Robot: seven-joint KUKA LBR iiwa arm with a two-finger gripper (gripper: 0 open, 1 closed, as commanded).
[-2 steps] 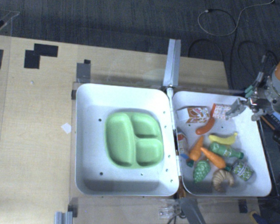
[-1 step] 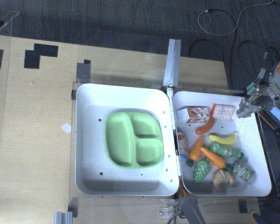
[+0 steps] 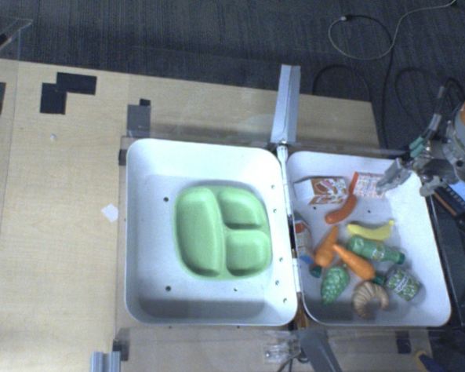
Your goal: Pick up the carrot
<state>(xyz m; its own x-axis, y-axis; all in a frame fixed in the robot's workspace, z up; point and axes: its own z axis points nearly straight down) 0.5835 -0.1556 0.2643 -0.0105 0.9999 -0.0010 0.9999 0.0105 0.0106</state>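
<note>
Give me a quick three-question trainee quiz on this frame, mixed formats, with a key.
1. True or false: the green divided plate lies in the left bin.
2. Which bin holds the carrot? A) left B) right
3. Fill in: the yellow banana lies just above the green ___.

Key: 1 true. 2 B, the right bin, among the other toy food. 3 bottle.

The gripper is over the right bin's far corner, apart from the carrot.
</note>
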